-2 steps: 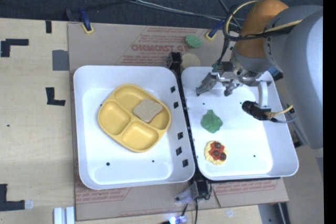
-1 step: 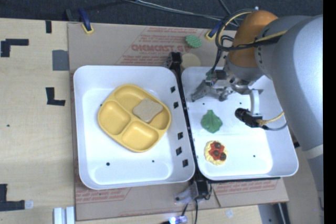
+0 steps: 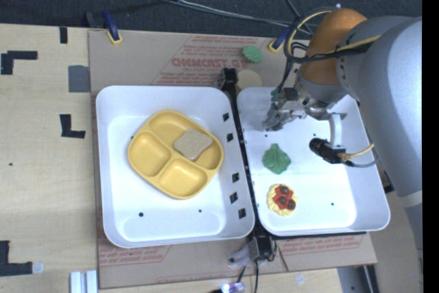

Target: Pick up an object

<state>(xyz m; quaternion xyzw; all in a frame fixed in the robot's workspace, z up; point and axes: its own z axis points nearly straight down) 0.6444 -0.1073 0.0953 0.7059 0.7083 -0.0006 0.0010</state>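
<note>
Right white bin (image 3: pixel 357 216) under the arm, jaws (image 3: pixel 274 119) above green leaf (image 3: pixel 276 158), their gap too blurred to tell.

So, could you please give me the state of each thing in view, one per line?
gripper: low over the right bin's far left part, nothing seen held.
yellow plate: upright in the left bin.
toast slice: lying flat on the plate.
green leafy piece: lying free in the right bin.
small pizza piece: lying flat, topping up, in the right bin.
</note>
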